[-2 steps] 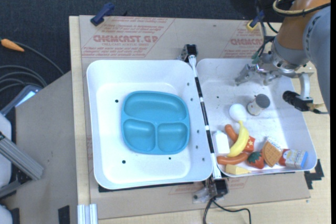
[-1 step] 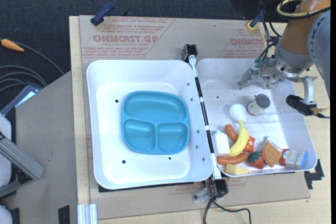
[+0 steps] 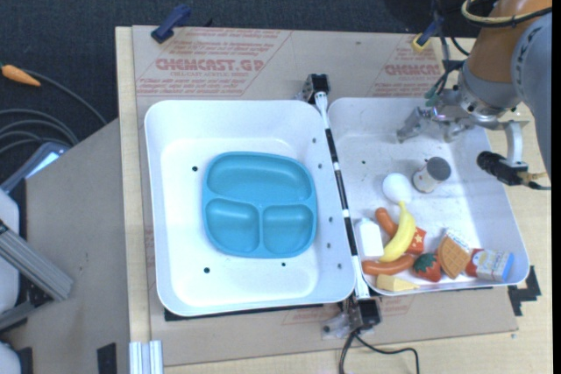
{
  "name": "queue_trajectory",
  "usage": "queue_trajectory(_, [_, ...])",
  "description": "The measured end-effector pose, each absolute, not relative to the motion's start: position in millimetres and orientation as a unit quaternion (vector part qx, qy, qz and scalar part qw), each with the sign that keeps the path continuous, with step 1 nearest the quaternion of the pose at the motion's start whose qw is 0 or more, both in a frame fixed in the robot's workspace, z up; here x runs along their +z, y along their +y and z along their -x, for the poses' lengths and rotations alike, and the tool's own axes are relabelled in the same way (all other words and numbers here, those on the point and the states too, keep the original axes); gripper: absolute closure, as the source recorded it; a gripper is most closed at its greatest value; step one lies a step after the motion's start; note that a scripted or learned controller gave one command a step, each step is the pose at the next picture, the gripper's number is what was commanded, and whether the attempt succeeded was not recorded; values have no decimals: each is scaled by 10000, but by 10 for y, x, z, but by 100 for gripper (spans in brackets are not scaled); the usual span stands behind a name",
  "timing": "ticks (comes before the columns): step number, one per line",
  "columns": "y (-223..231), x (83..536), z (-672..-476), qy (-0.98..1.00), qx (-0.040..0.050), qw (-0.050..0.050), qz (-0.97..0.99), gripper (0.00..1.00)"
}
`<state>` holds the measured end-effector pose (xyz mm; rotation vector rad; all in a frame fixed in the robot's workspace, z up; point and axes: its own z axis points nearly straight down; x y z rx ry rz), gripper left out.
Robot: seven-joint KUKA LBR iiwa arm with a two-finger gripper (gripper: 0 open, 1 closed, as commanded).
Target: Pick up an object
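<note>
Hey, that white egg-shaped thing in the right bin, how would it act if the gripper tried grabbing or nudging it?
The white egg looks smooth and rounded, so it would probably roll if nudged and might squirt from the gripper. It looks like a toy, so likely light. The banana lies close by and might stop it rolling that way.

The arm (image 3: 513,39) runs off the frame's right edge. The claw (image 3: 434,120) is too small to read; toy food (image 3: 421,254) overlaps in a heap.
</note>
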<state>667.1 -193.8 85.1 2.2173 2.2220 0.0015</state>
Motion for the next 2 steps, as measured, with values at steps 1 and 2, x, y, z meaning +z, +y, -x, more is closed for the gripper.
queue_trajectory(1, [-2005,851,-6562,7073,-5,-8,-7069,0])
queue_trajectory(2, [-2020,849,-6669,7078,2,-6,-7064,0])
